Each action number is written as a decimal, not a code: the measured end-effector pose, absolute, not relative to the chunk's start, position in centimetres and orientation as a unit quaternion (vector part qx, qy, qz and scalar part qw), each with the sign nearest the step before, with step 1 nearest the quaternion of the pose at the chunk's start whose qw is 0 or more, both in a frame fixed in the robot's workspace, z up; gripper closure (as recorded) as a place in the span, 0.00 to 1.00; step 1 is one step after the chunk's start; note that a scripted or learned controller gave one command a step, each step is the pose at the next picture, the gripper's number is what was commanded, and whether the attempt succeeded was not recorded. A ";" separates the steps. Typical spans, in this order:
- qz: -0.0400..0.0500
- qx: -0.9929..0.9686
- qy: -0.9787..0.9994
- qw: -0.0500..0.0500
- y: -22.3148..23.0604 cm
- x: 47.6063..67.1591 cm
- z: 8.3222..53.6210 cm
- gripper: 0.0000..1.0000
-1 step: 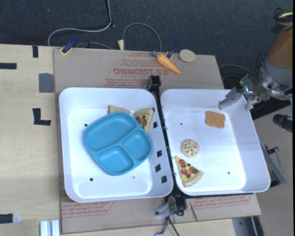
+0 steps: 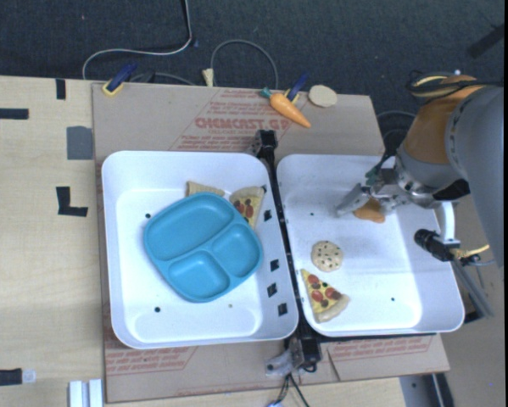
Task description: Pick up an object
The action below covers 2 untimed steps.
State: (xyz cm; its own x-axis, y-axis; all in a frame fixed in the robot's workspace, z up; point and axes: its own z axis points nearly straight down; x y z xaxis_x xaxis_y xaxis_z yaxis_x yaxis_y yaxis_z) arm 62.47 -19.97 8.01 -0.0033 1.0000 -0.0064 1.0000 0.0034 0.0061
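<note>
Camera view, from above and at a slant, has the likeliest target as a small orange-brown food piece [image 2: 371, 214] lying near the far right edge of the right bin [image 2: 406, 308], close to that bin's right wall. The gripper [image 2: 361, 200] is set down over it, with grey fingers splayed toward the bin's middle and the piece just under and beside them. Whether the piece is actually caught between the fingers cannot be told, nor can it be told how far they are spread, since the wrist hides their roots. The low, tilted pose of the arm [image 2: 457, 151] is judged to suit a grab at the floor of the bin.

Nearer the middle of the same bin a round cookie [image 2: 326, 256] is seen, and by the near left corner a pizza slice [image 2: 323, 295]; both lie apart from the gripper. In the left bin [image 2: 118, 227] a blue divided plate [image 2: 203, 246] rests over two more food pieces near the far edge. Beyond the bins, a toy carrot [image 2: 288, 109] lies on the cardboard.
</note>
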 end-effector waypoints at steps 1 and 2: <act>0.001 0.705 0.709 0.005 -16.1 67.1 8.9 0.00; 0.003 0.706 0.708 0.006 -17.9 64.5 9.0 0.00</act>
